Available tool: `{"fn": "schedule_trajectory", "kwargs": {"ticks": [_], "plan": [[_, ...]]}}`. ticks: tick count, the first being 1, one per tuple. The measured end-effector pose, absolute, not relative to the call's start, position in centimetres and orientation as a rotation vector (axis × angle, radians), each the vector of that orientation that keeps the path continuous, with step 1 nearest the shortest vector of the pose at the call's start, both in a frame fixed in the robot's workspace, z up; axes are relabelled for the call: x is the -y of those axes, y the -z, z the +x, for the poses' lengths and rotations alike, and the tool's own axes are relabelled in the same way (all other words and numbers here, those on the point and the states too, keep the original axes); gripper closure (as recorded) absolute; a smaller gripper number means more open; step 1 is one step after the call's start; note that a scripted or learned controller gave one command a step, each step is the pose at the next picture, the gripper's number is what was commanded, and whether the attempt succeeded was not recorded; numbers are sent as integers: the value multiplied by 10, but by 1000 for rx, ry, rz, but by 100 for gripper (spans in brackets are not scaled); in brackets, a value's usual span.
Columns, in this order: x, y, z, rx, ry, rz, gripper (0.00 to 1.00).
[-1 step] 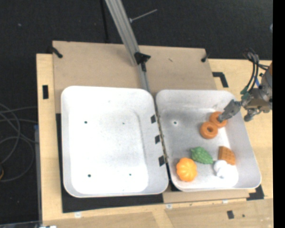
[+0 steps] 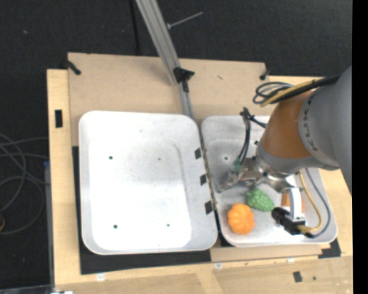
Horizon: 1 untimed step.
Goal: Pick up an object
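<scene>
The gripper [image 2: 236,179] is low in the right bin [image 2: 224,133], but whether its fingers are open or holding anything, I cannot tell. Nothing looks lifted. The green object [image 2: 260,199] lies just beside it, long axis slanting down-right; the orange object [image 2: 240,218] sits near.

No readable text, labels, brands or numbers anywhere: none on the two shallow white plastic bins [image 2: 141,182], the tan wooden surface [image 2: 135,78], or the grey arm with orange band [image 2: 300,133].
</scene>
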State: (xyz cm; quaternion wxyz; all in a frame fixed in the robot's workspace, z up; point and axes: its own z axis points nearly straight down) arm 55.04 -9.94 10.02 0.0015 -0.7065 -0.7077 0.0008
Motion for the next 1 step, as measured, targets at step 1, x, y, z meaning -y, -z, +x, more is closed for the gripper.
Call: {"fn": "schedule_trajectory", "kwargs": {"ticks": [1], "plan": [[102, -113, 552, 2221, 2, -2224, 100]]}}
